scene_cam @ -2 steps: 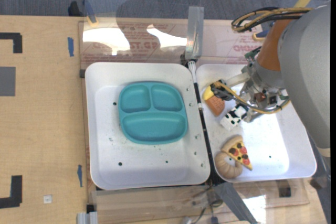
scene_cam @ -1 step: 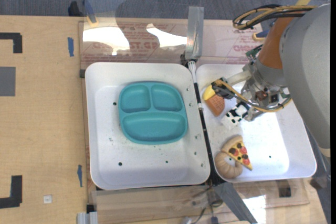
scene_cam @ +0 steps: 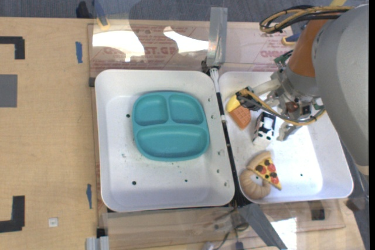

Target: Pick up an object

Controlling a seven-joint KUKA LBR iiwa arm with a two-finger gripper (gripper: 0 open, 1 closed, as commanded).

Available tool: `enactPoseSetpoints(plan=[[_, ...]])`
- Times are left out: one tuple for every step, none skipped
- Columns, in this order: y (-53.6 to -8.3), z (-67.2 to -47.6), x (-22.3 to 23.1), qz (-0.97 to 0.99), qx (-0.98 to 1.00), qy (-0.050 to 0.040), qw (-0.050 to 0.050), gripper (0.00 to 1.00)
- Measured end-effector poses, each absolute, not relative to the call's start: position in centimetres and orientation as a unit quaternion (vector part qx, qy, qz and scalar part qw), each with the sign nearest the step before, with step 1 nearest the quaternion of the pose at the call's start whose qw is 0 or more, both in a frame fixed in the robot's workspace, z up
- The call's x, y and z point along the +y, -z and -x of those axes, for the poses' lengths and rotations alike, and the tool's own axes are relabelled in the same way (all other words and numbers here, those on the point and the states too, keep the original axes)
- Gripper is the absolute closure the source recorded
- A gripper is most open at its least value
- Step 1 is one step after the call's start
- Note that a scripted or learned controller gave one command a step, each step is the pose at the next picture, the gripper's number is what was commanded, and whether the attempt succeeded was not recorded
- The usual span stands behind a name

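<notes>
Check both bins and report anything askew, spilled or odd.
Nothing stands out. The teal divided plate lies flat in the left bin, slightly off square. In the right bin, an orange block, a black-and-white toy and a toy pizza slice lie loosely scattered below the hand.

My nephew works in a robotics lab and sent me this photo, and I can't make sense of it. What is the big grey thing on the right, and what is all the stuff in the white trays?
The picture comes from one fixed camera above a workbench, looking down at a slant. The big grey shape with the orange band is a robot arm reaching in from the right. Its gripper hangs over the right white bin; I can't tell whether it holds anything.

That bin has small toys: a slice of toy pizza, a tan ring like a doughnut, a black-and-white toy and an orange and yellow piece.

The left white bin holds a teal divided plate with three compartments.

The arm's job is simply to pick up an object.
</notes>
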State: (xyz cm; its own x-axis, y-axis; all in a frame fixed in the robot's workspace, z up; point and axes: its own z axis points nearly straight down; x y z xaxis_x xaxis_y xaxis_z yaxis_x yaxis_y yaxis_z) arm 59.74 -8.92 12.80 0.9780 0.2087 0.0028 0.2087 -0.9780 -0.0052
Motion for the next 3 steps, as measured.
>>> enactPoseSetpoints(plan=[[-8.9, -63.0, -9.2, 0.995, -0.101, 0.0018, 0.0, 0.0], [-8.9, -63.0, -9.2, 0.995, -0.102, 0.0017, 0.0, 0.0], [-10.1, -63.2, -9.1, 0.995, -0.103, 0.0046, 0.0, 1.0]])
